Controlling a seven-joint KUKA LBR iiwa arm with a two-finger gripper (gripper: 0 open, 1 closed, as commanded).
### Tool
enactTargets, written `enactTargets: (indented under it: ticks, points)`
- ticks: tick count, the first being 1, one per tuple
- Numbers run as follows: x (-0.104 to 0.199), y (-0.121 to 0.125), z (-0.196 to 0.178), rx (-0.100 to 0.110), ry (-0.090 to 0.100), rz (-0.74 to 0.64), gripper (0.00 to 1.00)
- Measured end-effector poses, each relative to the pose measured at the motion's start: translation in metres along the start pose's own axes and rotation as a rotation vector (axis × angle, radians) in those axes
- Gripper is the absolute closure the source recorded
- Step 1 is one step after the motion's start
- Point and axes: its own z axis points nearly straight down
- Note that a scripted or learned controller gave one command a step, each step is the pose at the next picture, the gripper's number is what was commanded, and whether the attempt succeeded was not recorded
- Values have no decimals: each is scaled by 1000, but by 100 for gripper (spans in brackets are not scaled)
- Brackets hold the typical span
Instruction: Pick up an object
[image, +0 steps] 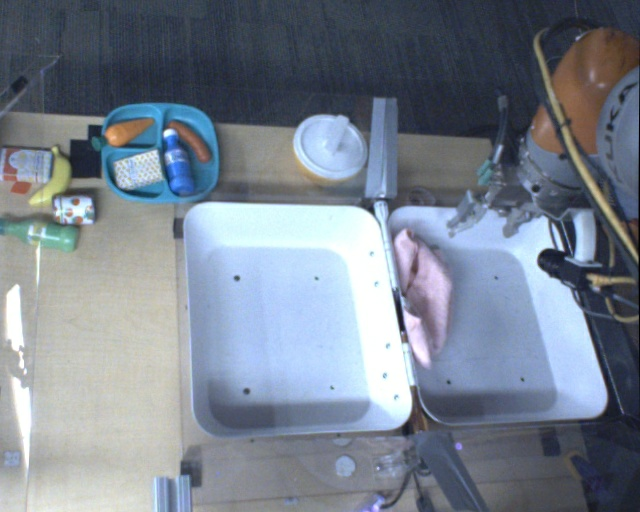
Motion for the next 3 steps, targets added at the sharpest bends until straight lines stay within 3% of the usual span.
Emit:
enactTargets:
  ticks: [1, 2, 3]
  points:
    - [4, 27, 104, 1, 0, -93, 0]
    - [15, 2, 130, -10, -1, -165, 0]
    - [16, 4, 117, -18, -2, -167, 100]
